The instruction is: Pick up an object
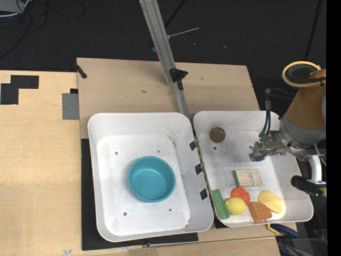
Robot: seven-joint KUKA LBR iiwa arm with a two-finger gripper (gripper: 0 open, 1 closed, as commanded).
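Nothing is lifted yet: the gripper [259, 152] hangs low in the right bin [240, 119] over bare floor (jaws' state cannot be told), toys clustered nearer.

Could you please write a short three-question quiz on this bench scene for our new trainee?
1. True or false: the teal bowl sits in the left bin.
2. Which thing lies nearest the divider side of the right bin? A) green stick B) yellow ball C) patterned card
3. Fill in: the hand hangs over the right bin, between the ____ disc and the bin's right wall.

Key
1. True.
2. A.
3. Brown. The disc lies apart from the cluster at the near end, where a red ball touches the yellow ball.
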